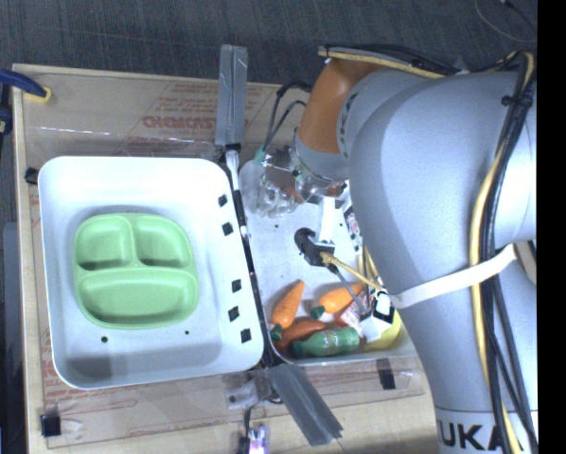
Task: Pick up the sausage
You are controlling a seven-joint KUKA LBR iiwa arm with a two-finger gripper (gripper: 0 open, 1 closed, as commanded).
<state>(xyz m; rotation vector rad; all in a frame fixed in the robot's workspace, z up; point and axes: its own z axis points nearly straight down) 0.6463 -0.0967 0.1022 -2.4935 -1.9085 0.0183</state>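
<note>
A: Sausage (300, 329), brownish, lies in the right bin (255, 253), among two carrots (287, 304) at its near edge.

B: And the arm?

A: The grey arm (425, 206) bends over that bin, with the gripper (275, 189) at its far end. "UKA" reads near its base.

The arm (434, 206) was bulky, smooth and pale grey, with rounded casings and a glossy orange band (323, 112) above the wrist. Black letters "UKA" (468, 433) showed on its lowest casing. A yellow cable (499, 140) ran with black ones along its side, and a white strap (453, 277) crossed the body. Thin dark wires looped by the metallic wrist hardware (288, 183)
</note>
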